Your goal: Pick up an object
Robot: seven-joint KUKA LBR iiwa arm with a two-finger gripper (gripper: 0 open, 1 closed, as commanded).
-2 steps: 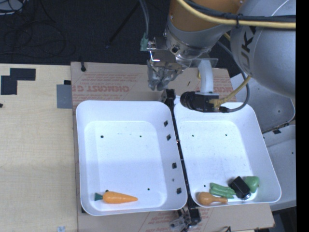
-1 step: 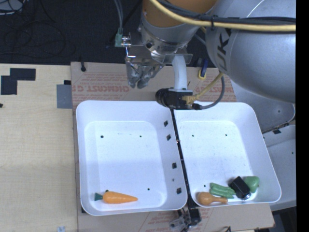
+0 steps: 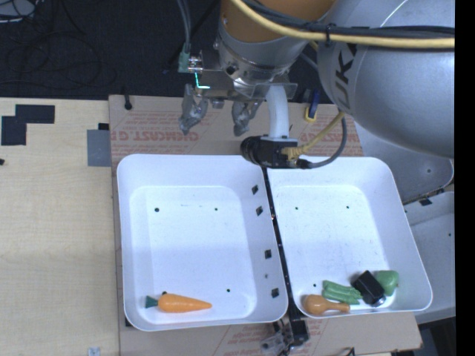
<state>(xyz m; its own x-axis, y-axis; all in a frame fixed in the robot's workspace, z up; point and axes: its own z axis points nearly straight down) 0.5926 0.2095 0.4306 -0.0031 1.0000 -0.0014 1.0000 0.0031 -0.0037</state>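
Note:
My gripper [image 3: 220, 117] hangs high above the back edge of the left bin [image 3: 133, 199], its two grey fingers [image 3: 194, 113] spread apart with nothing between them. An orange carrot with a green top [image 3: 182, 303] lies at the front of the left bin. In the front right corner of the right bin [image 3: 386, 199] sit a green bean pod [image 3: 342, 292], a tan pear-shaped piece [image 3: 324, 305], a black block [image 3: 369, 287] and a green rounded piece [image 3: 387, 279], close together.
A black divider strip [image 3: 269, 221] runs between the two bins. Brown cardboard [image 3: 148, 121] lies under the bins at the back. The pale bench top [image 3: 52, 228] extends to the left, with dark square markers [image 3: 96, 145] on it.

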